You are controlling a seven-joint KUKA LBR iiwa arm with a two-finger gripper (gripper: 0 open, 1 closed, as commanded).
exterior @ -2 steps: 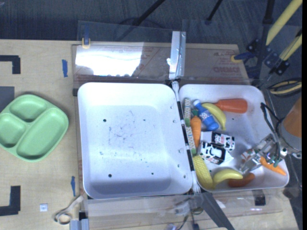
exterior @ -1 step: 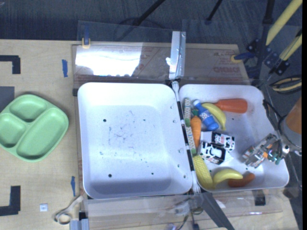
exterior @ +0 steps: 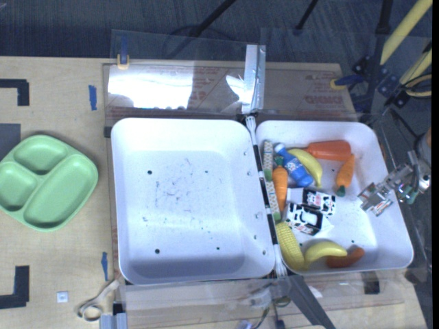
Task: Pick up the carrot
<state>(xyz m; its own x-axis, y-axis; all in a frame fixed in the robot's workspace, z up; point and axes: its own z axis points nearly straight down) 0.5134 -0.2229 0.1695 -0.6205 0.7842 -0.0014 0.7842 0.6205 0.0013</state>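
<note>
Bench (exterior: 55,81): pale wood, bearing two shallow white bins side by side.

Left bin (exterior: 185,139): white floor with faint scuffs and a few dark dots.

Right bin (exterior: 391,242): holds all the toy food, crowded along its left wall and far end.

Green plate (exterior: 45,181): three compartments, on the bench left of the left bin, well apart from it.

Clear panel (exterior: 178,81): upright behind the left bin.

Gripper (exterior: 378,196): silver, over the right rim of the right bin, right of the food. Nothing lies between its fingers; how far they are parted cannot be told.

Orange block (exterior: 329,149): far end of the right bin.

Banana (exterior: 307,163): just left of the block, beside a blue bottle (exterior: 296,171).

Second banana (exterior: 324,251): near end, touching a red item (exterior: 350,256).

Corn (exterior: 289,244): along the left wall, near end.

Black-and-white box (exterior: 309,211): middle of the bin.

Carrot (exterior: 280,184): lying lengthwise by the left wall, between bottle and box, well apart from the gripper.

Second carrot (exterior: 345,172): smaller, just below the block, nearer the gripper.
</note>
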